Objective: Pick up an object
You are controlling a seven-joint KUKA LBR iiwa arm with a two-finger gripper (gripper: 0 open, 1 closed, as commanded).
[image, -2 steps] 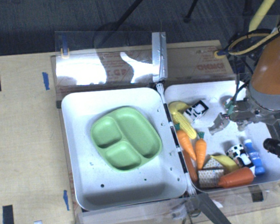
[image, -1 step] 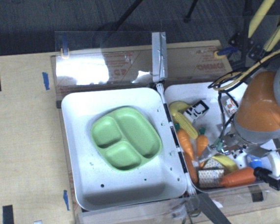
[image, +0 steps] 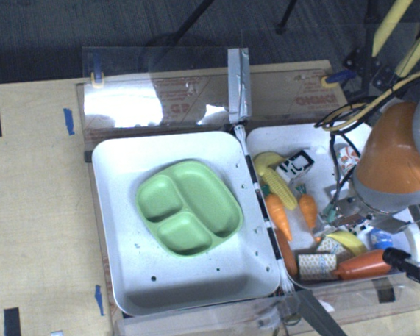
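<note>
The right bin (image: 307, 136) holds several toy foods. A yellow banana (image: 267, 161) and a corn cob (image: 280, 186) lie along its left side, with a long carrot (image: 278, 220) and a short carrot (image: 308, 211) below them. Near the front lie a speckled cylinder (image: 317, 265), a red sausage (image: 361, 265), a small yellow piece (image: 343, 243) and a blue piece (image: 380, 239). My gripper (image: 342, 216) hangs low over the bin's right half, just right of the short carrot and above the yellow piece. The wrist and its orange band (image: 392, 155) hide its tip.
The left bin (image: 122, 172) carries a green divided plate (image: 189, 207). A black-and-white tag (image: 296, 164) lies at the back of the right bin. Cables (image: 352, 113) loop over the arm at the bin's back right corner. A clear wall (image: 239, 83) stands behind the bins.
</note>
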